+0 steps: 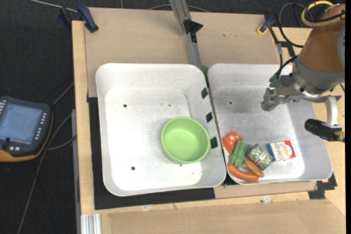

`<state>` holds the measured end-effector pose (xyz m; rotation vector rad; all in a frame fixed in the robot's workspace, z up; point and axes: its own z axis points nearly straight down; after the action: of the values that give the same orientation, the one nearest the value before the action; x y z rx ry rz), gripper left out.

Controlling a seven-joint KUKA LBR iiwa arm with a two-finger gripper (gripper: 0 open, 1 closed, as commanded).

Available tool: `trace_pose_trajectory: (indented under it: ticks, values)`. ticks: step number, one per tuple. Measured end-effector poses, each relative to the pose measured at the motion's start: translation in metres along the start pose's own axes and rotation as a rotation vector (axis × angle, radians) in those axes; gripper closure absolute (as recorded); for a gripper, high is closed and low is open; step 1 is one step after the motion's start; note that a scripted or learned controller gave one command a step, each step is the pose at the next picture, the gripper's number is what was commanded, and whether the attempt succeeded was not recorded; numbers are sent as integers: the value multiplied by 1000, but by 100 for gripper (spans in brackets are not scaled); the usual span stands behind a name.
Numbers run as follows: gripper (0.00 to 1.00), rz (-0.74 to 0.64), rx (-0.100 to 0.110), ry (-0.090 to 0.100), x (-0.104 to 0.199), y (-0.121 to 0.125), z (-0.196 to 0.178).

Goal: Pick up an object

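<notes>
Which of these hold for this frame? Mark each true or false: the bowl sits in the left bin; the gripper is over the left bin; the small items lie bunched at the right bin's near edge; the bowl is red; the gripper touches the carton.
1. The bowl sits in the left bin. True.
2. The gripper is over the left bin. False: it is above the right bin, over bare floor.
3. The small items lie bunched at the right bin's near edge. True: the carton, can and vegetables lie there.
4. The bowl is red. False: it is green.
5. The gripper touches the carton. False: it is apart from it, farther back.
</notes>
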<state>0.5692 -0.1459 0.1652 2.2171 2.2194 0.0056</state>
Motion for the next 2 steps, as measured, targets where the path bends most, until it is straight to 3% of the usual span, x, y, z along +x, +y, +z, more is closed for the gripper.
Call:
trace_pose_trajectory:
  ticks: [1, 2]
  values:
    - [100, 0, 0, 0, 0, 1, -53]
    - [100, -4, 4, 2, 58, 11, -64]
